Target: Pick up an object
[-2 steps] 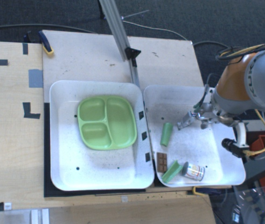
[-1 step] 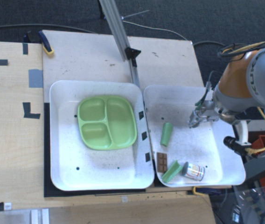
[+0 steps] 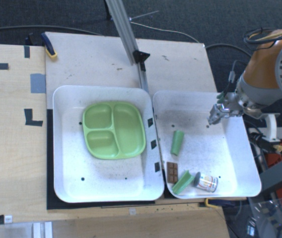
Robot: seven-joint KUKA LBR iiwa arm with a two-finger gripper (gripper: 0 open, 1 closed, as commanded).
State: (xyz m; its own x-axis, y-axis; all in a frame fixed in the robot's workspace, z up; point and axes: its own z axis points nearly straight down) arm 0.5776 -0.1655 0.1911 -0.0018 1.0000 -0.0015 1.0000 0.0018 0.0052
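My gripper [image 3: 214, 117] hangs over the upper right part of the right bin [image 3: 240, 148], with nothing visible between its fingers. Below and left of it lies a green cylinder [image 3: 177, 142] in the bin's middle left. Along the bin's front edge sit a brown chocolate-like bar [image 3: 172, 171], a green wedge-shaped block [image 3: 182, 182] and a small jar [image 3: 206, 182] lying on its side. All of these lie well apart from the gripper.
The left bin [image 3: 66, 148] holds a green divided plate [image 3: 114, 130]. A grey metal pole [image 3: 123, 26] slants down from the top to the wall between the bins. A blue and yellow clamp [image 3: 49, 45] lies on the bench at upper left.
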